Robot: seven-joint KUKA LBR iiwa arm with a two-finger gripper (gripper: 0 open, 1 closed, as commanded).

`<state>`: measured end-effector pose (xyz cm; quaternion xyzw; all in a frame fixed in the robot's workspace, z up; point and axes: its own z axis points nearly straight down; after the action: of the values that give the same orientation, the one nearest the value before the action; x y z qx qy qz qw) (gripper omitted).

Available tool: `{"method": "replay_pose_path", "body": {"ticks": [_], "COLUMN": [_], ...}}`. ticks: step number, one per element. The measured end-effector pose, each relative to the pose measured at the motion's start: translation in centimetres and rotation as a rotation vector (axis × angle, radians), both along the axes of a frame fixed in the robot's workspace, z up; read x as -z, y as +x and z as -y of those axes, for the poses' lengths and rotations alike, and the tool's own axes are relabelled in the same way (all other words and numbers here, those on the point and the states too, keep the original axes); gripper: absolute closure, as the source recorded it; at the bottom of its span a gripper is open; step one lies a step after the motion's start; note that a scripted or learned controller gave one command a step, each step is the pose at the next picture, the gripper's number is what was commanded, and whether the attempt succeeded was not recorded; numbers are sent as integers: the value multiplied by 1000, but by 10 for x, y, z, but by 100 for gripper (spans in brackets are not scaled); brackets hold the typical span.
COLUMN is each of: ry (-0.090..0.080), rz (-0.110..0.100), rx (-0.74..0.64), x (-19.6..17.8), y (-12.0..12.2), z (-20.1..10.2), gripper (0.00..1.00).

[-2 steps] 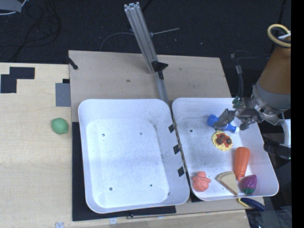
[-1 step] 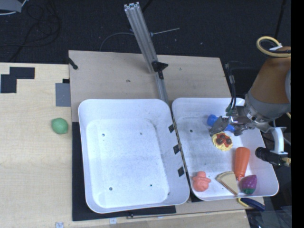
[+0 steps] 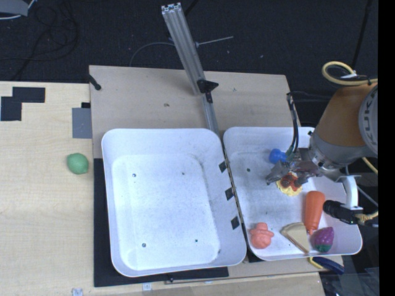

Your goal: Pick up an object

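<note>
One yellow-red toy [image 3: 290, 184] lies just under the hand [image 3: 285, 176]; grip state unclear.

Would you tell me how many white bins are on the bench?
2: the left bin beside the right bin, where the gripper reaches and may hide objects.

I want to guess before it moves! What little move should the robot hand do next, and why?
Probably a small drop straight down. The gripper hangs in the right bin, right over a yellow and red toy, with a blue toy beside it. Nothing shows between its fingers yet.
</note>
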<state>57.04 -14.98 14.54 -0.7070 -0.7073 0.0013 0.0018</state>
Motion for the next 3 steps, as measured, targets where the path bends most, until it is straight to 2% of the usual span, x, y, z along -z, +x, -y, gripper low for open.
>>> {"method": "replay_pose_path", "body": {"ticks": [1, 3], "ry": [-1, -1], "rz": [3, 8], "rx": [2, 1], "x": [-12, -121], "y": [1, -1], "z": [1, -2], "gripper": [100, 100]}}
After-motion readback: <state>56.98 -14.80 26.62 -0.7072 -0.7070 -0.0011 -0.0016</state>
